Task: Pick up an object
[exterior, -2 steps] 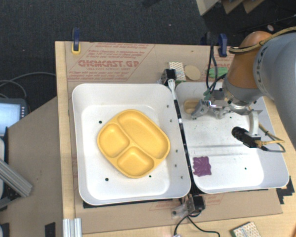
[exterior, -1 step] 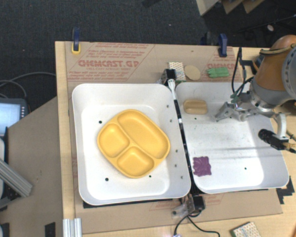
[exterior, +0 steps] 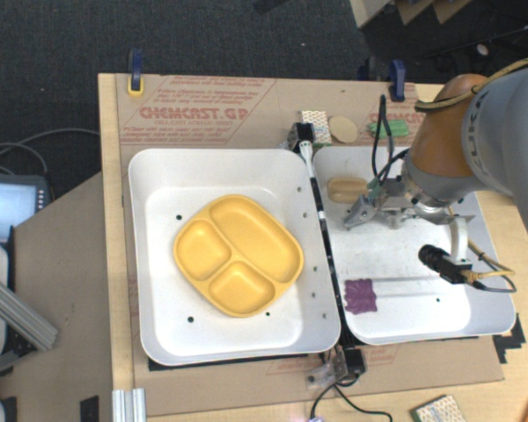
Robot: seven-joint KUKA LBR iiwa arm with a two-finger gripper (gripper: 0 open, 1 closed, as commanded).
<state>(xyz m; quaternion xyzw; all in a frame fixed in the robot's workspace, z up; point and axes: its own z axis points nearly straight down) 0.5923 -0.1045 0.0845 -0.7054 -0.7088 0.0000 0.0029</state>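
"Grey arm (exterior: 475, 139) is in from the right, I take it. Where is it sitting on your feed?"

"Over the right bin (exterior: 405, 316). On my screen the wrist end hangs low above the upper left part of that bin. The jaws sit just beside a tan block (exterior: 345, 188), a little below it and to its right. I can't make out whether they touch it."

"Jaws apart or together?"

"I cannot tell — the wrist and its fittings crowd them from this slanted angle. The block lies flat on the bin floor near the top left corner, its long side running left to right."

"What else is in that bin?"

"I see a purple scrap (exterior: 361, 295) near the bottom left, close to the wall it shares with the left bin (exterior: 150, 200). It is well apart from the jaws."

"And the left bin?"

"One yellow plate (exterior: 238, 253) with three compartments lies about mid-bin, turned at a slant to the walls. Both bins rest side by side on a brown board surface (exterior: 264, 130) with red lettering. A round tan disc (exterior: 342, 129) and something green (exterior: 389, 128) lie on that surface — just beyond the right bin's far wall."
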